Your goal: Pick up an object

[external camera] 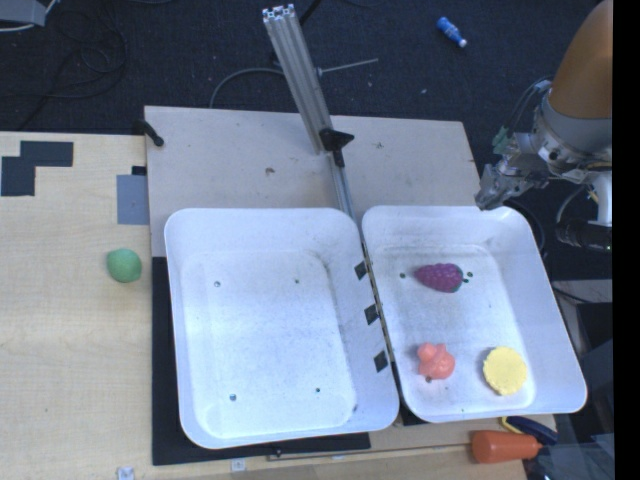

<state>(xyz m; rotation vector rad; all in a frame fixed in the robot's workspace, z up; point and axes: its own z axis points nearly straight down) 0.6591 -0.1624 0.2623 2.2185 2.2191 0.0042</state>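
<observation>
1. Pincer (497, 190) hangs at the far right corner of the right bin (560, 313), just past its rim; we cannot tell from here whether it is clenched or released, and we see nothing carried in it.
2. We count three candidates lying in that right bin: a purple berry-like toy (440, 276) near the bin's middle, an orange-pink toy (435, 361) toward its near edge, and a yellow disc (505, 370) beside the orange-pink one, closer to the bin's right wall.
3. We judge the purple toy the nearest target: it lies inward from the bin's far right corner, toward the bin's centre and the divider side, with its long axis running roughly across the bin.
4. We reckon the coming move calls for a short reach inward over the rim and then a descent.
5. Left bin (200, 368) sits against the right bin's left wall, well away from the arm (580, 78).
</observation>
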